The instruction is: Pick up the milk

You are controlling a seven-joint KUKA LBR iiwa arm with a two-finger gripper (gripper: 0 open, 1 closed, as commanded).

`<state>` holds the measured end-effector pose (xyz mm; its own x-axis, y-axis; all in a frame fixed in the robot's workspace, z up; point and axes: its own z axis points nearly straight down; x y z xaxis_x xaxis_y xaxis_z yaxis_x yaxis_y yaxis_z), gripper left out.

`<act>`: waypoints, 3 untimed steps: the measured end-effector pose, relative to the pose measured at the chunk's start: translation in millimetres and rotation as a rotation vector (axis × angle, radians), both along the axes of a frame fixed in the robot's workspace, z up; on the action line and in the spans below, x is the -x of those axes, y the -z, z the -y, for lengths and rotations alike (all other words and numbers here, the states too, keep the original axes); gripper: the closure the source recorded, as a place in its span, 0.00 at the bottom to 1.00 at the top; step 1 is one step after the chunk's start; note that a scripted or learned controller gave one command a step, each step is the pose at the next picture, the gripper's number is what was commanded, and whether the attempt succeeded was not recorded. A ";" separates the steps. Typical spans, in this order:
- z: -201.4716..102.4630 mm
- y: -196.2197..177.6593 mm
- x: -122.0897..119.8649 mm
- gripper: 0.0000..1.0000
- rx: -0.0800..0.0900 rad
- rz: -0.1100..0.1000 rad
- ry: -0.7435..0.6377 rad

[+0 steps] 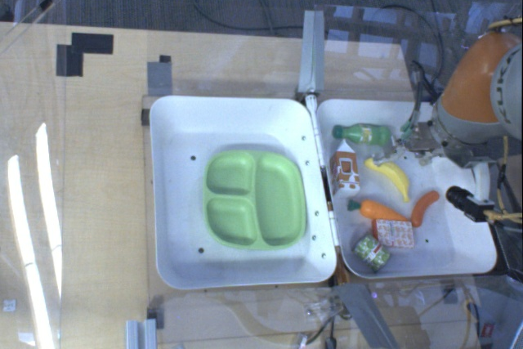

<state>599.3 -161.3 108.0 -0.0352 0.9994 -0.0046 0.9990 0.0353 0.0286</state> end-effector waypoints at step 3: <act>-24.4 5.8 27.2 0.00 -0.003 -0.008 -0.017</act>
<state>572.1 -136.9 102.3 -0.0522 0.9986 -0.0015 0.9984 0.0522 0.0206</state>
